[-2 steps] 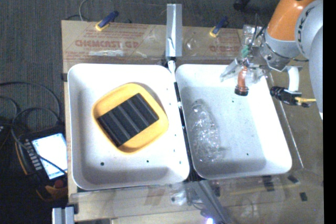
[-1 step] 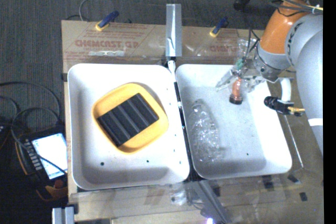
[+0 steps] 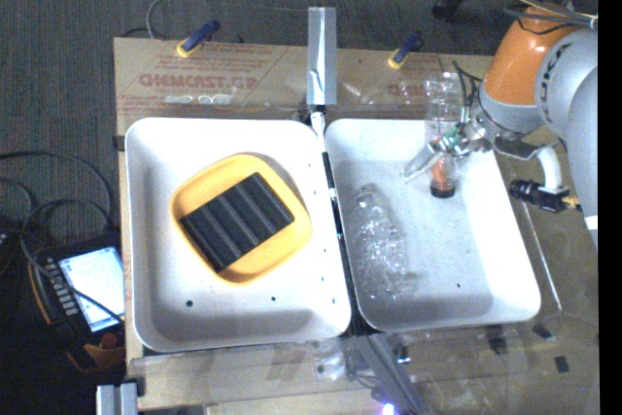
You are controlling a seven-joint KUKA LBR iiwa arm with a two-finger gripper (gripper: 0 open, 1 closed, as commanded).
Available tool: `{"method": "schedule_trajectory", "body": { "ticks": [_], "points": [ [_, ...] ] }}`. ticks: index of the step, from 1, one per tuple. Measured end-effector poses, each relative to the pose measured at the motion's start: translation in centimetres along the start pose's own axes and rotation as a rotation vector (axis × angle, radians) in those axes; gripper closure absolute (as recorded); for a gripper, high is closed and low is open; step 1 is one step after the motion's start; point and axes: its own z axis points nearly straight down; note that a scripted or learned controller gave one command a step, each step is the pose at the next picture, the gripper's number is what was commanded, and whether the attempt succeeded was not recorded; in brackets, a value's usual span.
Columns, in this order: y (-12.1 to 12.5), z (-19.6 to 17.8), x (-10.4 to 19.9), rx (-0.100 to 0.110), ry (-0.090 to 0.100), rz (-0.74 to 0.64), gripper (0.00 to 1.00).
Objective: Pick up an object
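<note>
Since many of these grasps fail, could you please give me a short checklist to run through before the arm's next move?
1. Gripper over the right bin: ok, at its far side.
2. Object between its fingers: cannot tell.
3. Clear plastic bottle reachable: ok, lying apart from the gripper, near the bin's left wall.
4. Yellow and black tray placement: ok, flat in the left bin.
5. Bins seated side by side: ok.
</note>
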Motion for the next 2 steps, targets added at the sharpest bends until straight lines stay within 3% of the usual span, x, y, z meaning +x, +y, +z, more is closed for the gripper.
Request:
{"method": "schedule_trajectory", "body": {
  "ticks": [1,2],
  "points": [
    [0.09,-0.90,0.15,-0.001,0.002,-0.002,1.00],
    [0.51,-0.75,-0.06,0.007,0.001,-0.045,1.00]
  ]
}}
